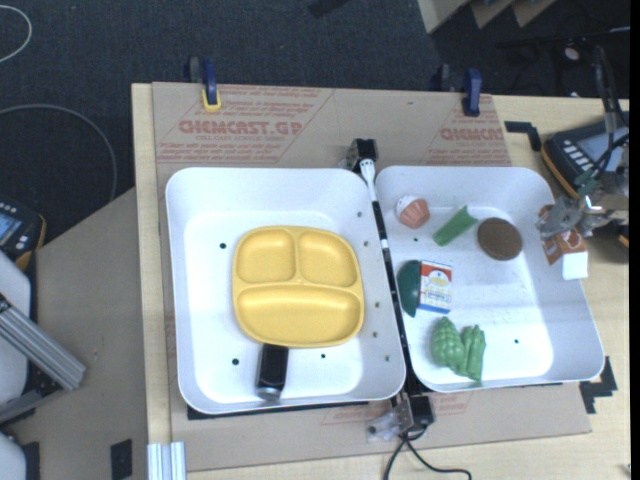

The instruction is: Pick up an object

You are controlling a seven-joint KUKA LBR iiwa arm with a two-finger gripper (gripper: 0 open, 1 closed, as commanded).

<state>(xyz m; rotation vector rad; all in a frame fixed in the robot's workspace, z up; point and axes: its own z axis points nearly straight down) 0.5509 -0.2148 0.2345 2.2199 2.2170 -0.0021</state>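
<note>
Table [150, 268]: two white bins | jaws [568, 230] at right bin [560, 348] rim; state unclear | green pepper [459, 349], brown disc [499, 238] unpicked; grasp pending

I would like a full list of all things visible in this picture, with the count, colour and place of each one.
bins: 2, white, side by side on the bench
divided plate: 1, yellow, middle of the left bin
black object: 1, black with a silver end, left bin, just below the plate
cupcake toy: 1, pink and white, right bin, upper left
green stick: 1, green, right bin, beside the cupcake toy
round disc: 1, brown, right bin, upper middle
small carton: 1, white with red and blue print, right bin, left side
dark green piece: 1, dark green, touching the carton's left side
leafy vegetable toy: 1, green, right bin, lower part
clamps: 2, blue and yellow, bench's far edge
tool: 1, grey metal, over the right bin's right rim
</note>
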